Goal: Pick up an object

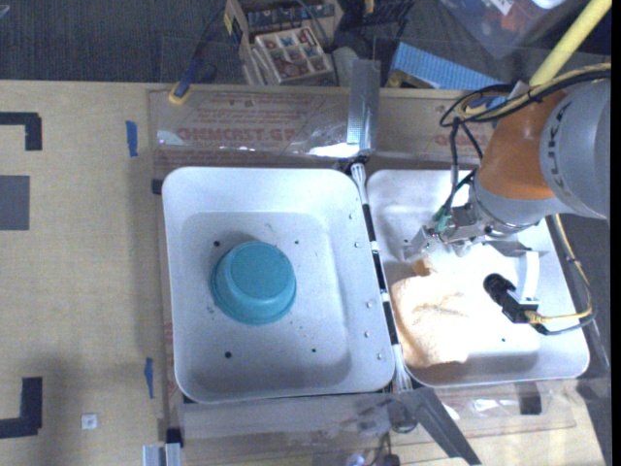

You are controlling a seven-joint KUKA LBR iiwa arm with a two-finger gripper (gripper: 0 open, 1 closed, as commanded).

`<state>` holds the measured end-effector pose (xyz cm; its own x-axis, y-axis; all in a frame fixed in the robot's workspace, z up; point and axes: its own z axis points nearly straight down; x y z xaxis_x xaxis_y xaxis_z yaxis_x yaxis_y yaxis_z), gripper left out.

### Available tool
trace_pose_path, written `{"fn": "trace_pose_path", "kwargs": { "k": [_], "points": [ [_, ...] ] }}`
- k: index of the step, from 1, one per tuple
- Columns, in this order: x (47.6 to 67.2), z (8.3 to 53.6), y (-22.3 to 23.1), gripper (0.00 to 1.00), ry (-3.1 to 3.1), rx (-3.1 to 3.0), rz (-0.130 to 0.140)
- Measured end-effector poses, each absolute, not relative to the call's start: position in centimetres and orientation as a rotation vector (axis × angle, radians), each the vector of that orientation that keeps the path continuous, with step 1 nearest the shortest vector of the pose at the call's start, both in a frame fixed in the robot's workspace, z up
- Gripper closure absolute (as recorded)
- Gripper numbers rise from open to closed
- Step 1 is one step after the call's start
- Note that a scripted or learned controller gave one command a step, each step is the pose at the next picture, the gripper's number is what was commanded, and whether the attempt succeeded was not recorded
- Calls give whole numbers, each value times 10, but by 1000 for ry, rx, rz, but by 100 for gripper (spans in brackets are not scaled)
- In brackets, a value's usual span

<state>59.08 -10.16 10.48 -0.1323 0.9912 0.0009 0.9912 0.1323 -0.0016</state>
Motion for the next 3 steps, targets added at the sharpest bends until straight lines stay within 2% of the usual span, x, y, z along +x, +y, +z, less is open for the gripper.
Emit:
{"fn": "trace_pose_path", "kwargs": {
  "k": [1,2,3],
  "points": [
    [591,115,-104,100,-2360,-2076,-1],
    [591,115,-104,0,-2360,-2076,-1],
    [595,88,-99,0,-2348,-2093,-4]
  ]
}}
